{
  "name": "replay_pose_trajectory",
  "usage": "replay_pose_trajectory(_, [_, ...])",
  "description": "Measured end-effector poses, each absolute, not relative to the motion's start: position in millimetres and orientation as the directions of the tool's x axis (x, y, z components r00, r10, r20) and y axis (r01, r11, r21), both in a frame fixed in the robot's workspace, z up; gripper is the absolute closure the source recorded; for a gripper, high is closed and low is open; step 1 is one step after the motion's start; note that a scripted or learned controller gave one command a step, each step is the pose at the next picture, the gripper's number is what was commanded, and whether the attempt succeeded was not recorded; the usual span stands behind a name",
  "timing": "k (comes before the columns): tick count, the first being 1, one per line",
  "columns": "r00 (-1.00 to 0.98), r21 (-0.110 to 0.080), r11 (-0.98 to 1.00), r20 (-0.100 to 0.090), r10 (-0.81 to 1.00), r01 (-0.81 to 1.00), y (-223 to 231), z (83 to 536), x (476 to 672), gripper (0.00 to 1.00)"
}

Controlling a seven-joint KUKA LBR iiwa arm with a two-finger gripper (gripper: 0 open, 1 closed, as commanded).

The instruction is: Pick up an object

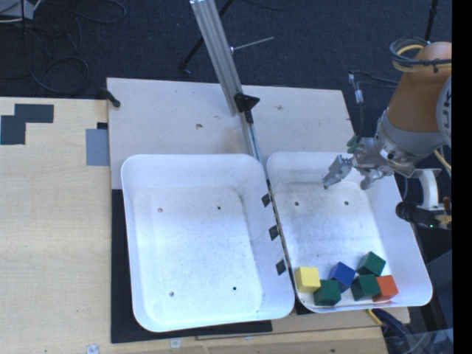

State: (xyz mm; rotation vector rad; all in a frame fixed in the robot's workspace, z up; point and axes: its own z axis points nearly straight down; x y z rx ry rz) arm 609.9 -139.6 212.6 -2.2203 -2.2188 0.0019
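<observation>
Camera view, one moment: two shallow white bins side by side on a pale bench, the left bin and the right bin. Arm: grey KUKA with orange band, entering from the right, its wrist over the far right edge of the right bin. Gripper: two fingers spread apart, one finger reaching toward the bin's middle, the other nearer the wrist, nothing between them; whether the tips touch the bin floor cannot be told. Contents of the right bin, all well apart from the fingers and clustered in the near corner: yellow block, a small cube at the cluster's left end; blue block, just beside it; three green blocks, one in front between yellow and blue, one beside the blue, one set farthest back, closest to the fingers of the lot; orange block at the right end, touching the neighbouring green. All blocks are small, plain-coloured, roughly cubic, variously turned.
</observation>
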Motion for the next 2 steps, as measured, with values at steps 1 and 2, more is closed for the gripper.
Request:
replay_pose_trajectory(1, [-0.007,-0.005,0.007,0.004,1.000,1.000,-32,208,601.7,0.00])
replay_pose_trajectory(2, [0.004,-0.010,-0.004,0.000,1.000,1.000,-68,189,543.1,0.00])
